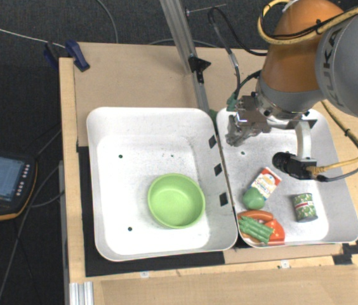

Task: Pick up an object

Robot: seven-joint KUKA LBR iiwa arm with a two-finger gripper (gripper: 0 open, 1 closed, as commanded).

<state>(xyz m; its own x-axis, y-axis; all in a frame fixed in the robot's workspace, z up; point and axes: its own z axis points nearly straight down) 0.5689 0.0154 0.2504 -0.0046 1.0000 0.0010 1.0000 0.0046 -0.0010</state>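
just one fixed camera above my bench (134, 62), looking down slanted on both bins (103, 126); i reach in from its right.

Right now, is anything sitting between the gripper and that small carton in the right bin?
Nothing visible does. The gripper hangs over bare floor of the right bin, and the carton lies toward the near side with open white floor between them. The green ball touches the carton's far side.
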